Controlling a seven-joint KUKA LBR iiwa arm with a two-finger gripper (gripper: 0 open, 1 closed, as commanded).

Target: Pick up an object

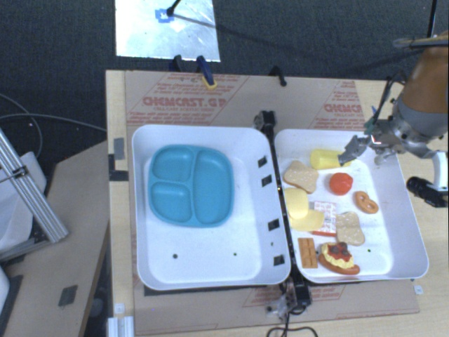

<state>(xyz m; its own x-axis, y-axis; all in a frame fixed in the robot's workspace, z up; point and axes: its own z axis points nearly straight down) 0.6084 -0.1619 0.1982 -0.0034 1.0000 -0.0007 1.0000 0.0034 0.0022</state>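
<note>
- One target: the yellow block [324,159], just above the red tomato [341,182].
- My pincer [349,153] touches its right end; grip state I cannot tell.
- I should centre before closing.

A blue plate [191,186] with three compartments lies in the left bin [210,269]. Both bins rest on a cardboard sheet [231,100] with red print. Above it, a shiny square panel [167,20] lies on dark carpet [56,48]. An aluminium frame [24,188] stands at left.
</note>
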